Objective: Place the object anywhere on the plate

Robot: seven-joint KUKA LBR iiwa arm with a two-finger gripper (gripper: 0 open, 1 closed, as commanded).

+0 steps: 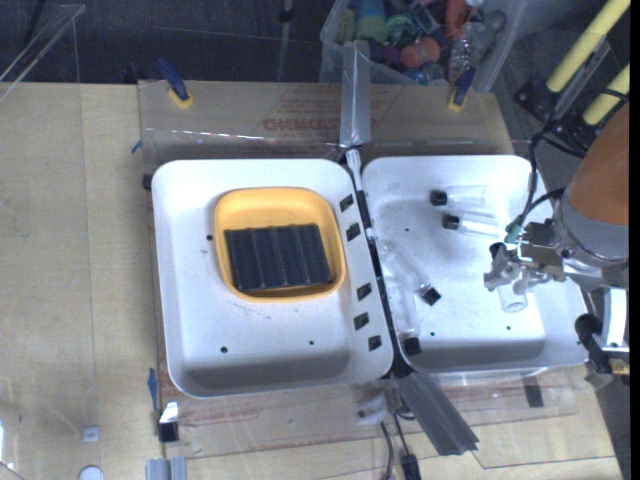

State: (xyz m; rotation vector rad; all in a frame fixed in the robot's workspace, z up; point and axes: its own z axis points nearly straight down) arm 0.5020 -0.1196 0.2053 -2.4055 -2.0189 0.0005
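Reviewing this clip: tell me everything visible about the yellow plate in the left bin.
The yellow plate is a rounded-square dish with a raised rim, looking like glossy plastic. It lies flat and upright in the left bin, roughly centred, a little toward the far side. A dark ribbed rectangular object lies across its well, covering most of it toward the near edge. Nothing else touches it; the gripper is over the right bin.

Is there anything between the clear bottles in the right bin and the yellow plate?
Yes: the raised divider where the two bins meet lies between the clear bottles and the yellow plate. The gripper would likely need to lift over it.
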